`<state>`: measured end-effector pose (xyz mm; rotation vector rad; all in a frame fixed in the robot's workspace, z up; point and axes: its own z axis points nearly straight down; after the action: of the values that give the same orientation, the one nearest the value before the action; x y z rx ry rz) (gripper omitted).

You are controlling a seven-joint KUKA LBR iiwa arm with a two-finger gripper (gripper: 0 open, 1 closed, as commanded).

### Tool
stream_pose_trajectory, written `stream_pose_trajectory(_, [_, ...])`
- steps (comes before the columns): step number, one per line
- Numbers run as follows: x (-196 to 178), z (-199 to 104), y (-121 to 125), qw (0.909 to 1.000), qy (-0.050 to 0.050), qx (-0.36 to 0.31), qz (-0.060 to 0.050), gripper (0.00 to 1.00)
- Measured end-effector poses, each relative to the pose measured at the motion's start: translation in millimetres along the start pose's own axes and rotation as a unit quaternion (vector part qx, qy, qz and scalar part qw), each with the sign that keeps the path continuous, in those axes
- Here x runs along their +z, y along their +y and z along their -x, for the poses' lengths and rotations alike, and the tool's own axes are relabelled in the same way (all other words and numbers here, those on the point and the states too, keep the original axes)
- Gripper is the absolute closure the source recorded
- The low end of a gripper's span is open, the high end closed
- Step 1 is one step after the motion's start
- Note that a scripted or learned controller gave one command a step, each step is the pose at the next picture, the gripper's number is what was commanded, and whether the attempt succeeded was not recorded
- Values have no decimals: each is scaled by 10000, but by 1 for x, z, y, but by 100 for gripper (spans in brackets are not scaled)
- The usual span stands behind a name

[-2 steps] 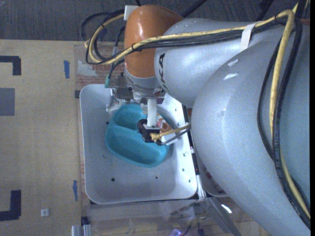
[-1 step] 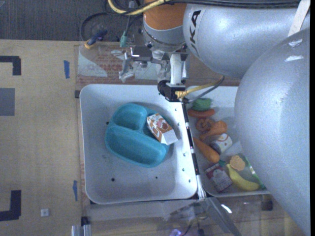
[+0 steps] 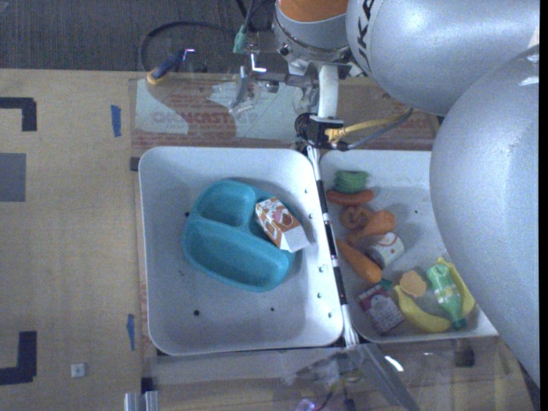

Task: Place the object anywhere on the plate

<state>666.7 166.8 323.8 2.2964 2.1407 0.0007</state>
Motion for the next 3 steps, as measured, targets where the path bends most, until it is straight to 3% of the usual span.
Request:
stream_pose_trajectory(1, [-60,58,4,9994,-3,358,-4,0])
stream_pose_trajectory(2, [-58,26,2,9973,0,736,0,0])
stream_pose_trajectory(3, [30,42,3,9972,-3,749,-21,0])
